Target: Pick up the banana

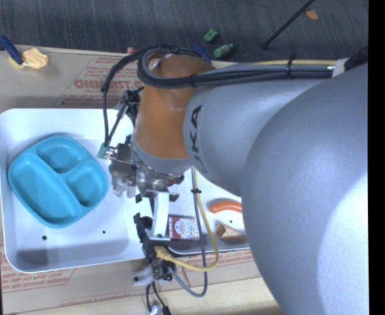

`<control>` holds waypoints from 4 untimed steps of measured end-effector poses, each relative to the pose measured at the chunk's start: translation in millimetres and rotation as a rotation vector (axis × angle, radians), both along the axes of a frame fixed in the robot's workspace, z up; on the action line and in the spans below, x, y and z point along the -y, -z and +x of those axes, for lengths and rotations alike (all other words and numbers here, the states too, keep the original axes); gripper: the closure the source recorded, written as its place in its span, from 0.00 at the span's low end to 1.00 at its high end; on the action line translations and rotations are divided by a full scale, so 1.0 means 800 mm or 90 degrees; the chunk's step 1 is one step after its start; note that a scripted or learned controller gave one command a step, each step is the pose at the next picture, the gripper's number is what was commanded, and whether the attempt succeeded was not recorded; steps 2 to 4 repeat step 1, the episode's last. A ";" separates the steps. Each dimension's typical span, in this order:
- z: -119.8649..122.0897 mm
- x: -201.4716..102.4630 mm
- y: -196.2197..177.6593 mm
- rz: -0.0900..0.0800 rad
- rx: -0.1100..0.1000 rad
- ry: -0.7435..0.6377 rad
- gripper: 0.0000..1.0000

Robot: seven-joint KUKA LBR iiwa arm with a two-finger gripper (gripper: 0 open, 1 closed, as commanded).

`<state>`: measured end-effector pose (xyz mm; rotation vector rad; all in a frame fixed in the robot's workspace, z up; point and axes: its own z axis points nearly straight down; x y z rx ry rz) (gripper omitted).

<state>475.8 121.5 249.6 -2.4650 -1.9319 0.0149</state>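
Note:
My arm, grey with an orange band (169,110), reaches in from the right and hides most of the right bin (204,188). The gripper (123,184) hangs over the wall between the two bins, just right of a blue divided plate (58,179). The arm's own bulk and cables hide its tip, so I cannot tell what, if anything, it holds.
The blue plate lies in the left bin (21,254). In the strip of right bin under the arm lie an orange curved piece (223,206), a small dark red box (184,228) and a brown piece (230,231). A yellow item (35,59) sits on the cardboard at the back left.

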 end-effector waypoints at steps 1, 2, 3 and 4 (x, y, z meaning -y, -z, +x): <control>0.000 -0.001 -0.012 0.000 -0.002 -0.006 1.00; 0.000 -0.001 -0.012 0.000 -0.002 -0.006 1.00; 0.000 -0.001 -0.012 0.000 -0.002 -0.006 1.00; 0.000 -0.001 -0.012 0.000 -0.002 -0.006 1.00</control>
